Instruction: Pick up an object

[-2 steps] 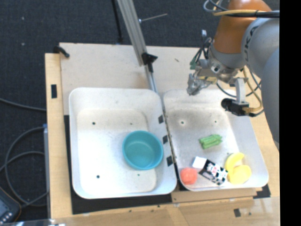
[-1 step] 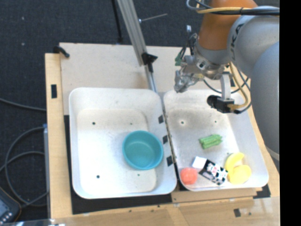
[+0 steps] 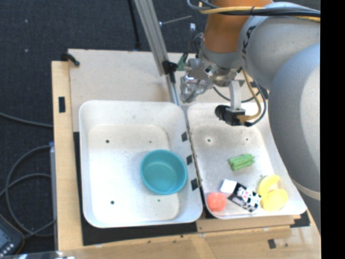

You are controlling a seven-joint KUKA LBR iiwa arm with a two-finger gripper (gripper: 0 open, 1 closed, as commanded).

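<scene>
Tool (image 3: 190,90) hovering over far edge between bins, finger state unclear. Advice: targeting green block (image 3: 241,161) in right bin (image 3: 257,136), descending centred, closing squarely.

The grey arm (image 3: 280,53) reaches in, hand (image 3: 190,90) pointing down.

A teal bowl (image 3: 163,171) sits upright in the left bin, toward its near right corner. The right bin holds the rest: a green ridged piece (image 3: 241,161) lying flat mid-bin; a coral-red ball (image 3: 216,201) at the near left corner; a small black-and-white block (image 3: 239,193) (pattern too small to read) just beside it; two yellow rounded pieces (image 3: 272,192), touching, near the right wall.
</scene>
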